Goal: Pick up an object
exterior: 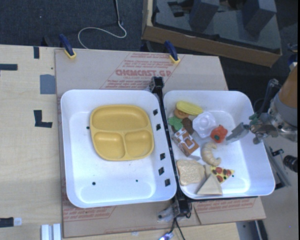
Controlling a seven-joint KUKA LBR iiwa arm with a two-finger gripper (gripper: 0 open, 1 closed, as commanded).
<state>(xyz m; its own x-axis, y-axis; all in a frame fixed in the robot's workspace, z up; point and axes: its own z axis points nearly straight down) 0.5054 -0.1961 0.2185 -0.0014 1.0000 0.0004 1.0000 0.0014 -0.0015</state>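
A: Camera view first: where is the gripper [240, 132]?

B: Over the right bin [250, 106], near its right wall, at the end of the arm [282, 109] coming in from the right. A grey finger slants down and left toward the food. I cannot tell how far it is open, and I see nothing between its fingers.

A: So nothing is picked yet. What lies closest?

B: The tomato [219, 133], just left of the fingertip, very near and perhaps touching. Up and left of that is a clear cup [204, 123]. Below the tomato lies the croissant [210, 154], and further down the pizza slice [221, 173] and the bread [190, 172].

A: And beyond?

B: A waffle [188, 143] by the divider, and a corn cob [189, 107] at the top of the pile. The left bin [72, 134] holds a yellow tray [122, 132], well apart from the gripper.

A: Best way to do the grab?

B: I'd judge the tomato the natural target: small, round and nearest. Centre the fingers over it before descending, since a round thing will squirt sideways if pinched off-centre. The cup beside it crowds one side, so the fingers should straddle the tomato along the free direction.
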